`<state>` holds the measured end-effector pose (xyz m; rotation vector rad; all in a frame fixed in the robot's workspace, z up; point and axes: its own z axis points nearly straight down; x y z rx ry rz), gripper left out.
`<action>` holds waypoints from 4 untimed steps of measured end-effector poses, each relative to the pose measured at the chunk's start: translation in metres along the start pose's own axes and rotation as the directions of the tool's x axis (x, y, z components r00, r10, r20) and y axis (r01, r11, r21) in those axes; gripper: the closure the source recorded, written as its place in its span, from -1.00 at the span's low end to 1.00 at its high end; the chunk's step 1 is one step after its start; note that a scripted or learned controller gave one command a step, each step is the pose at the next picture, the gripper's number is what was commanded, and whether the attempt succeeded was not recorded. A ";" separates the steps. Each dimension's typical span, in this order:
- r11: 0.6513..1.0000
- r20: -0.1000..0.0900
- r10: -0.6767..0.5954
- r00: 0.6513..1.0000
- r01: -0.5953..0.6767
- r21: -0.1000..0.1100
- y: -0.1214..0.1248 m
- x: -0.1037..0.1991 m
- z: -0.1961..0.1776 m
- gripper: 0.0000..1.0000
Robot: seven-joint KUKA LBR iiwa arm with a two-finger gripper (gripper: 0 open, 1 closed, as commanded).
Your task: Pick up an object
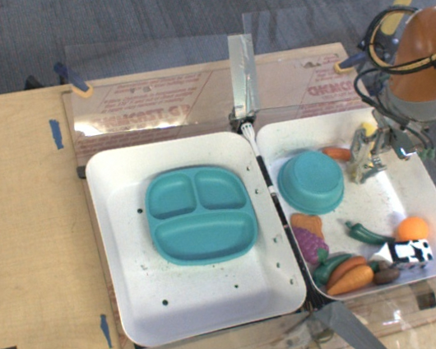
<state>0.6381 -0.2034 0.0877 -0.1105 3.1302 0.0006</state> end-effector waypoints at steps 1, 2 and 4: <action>0.965 0.002 0.263 0.965 -0.263 0.001 0.015 -0.033 -0.019 1.00; 0.867 0.007 0.498 0.867 -0.498 -0.001 0.073 -0.026 -0.124 1.00; 0.845 -0.004 0.535 0.845 -0.535 0.001 0.185 0.021 -0.148 1.00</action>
